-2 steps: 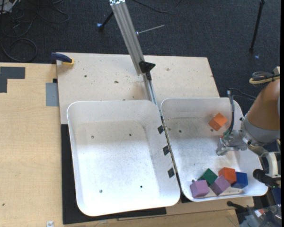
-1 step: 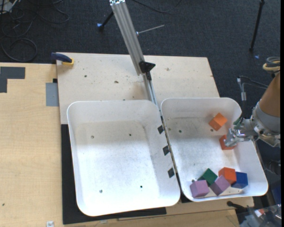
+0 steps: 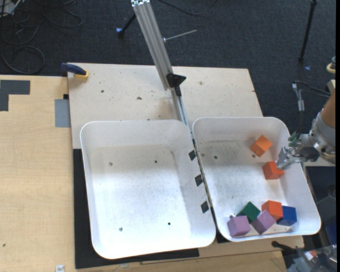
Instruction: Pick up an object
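Five blocks (image 3: pixel 260 217) cluster at the near edge of the right bin (image 3: pixel 238 130). Beyond them, the hand (image 3: pixel 284 162) sits just above a red block (image 3: pixel 272 170), likely lining up a grasp; its finger state is unclear. Farther back lies an orange block (image 3: pixel 260 145).

Lay scattered in the right bin (image 3: pixel 241 130): orange cube (image 3: pixel 261 145) near the far wall, red cube (image 3: pixel 272 170) just below it by the right wall. Sat clustered at the near edge: green cube (image 3: pixel 250 211), two purple cubes (image 3: pixel 238 226), orange-red cube (image 3: pixel 272 209), blue cube (image 3: pixel 288 215).
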`<action>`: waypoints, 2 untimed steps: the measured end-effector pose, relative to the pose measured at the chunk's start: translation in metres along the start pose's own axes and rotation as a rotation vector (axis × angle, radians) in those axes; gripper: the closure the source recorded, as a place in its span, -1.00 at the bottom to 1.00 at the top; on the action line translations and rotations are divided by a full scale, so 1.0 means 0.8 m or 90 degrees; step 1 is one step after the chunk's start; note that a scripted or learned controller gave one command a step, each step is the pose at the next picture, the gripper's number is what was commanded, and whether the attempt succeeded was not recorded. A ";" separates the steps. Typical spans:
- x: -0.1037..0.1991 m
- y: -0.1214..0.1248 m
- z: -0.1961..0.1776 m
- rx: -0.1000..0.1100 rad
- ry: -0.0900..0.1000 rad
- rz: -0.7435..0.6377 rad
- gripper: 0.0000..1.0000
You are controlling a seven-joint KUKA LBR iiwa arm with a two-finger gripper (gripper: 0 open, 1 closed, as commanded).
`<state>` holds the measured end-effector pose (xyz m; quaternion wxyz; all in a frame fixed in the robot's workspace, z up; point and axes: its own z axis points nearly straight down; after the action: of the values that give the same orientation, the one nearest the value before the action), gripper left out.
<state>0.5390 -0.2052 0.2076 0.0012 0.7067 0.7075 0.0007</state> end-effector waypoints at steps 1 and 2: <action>0.009 0.008 -0.061 0.000 0.000 -0.001 1.00; 0.070 0.006 -0.044 0.004 0.002 -0.001 1.00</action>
<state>0.5438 -0.1494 0.2431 -0.0023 0.7060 0.7082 -0.0003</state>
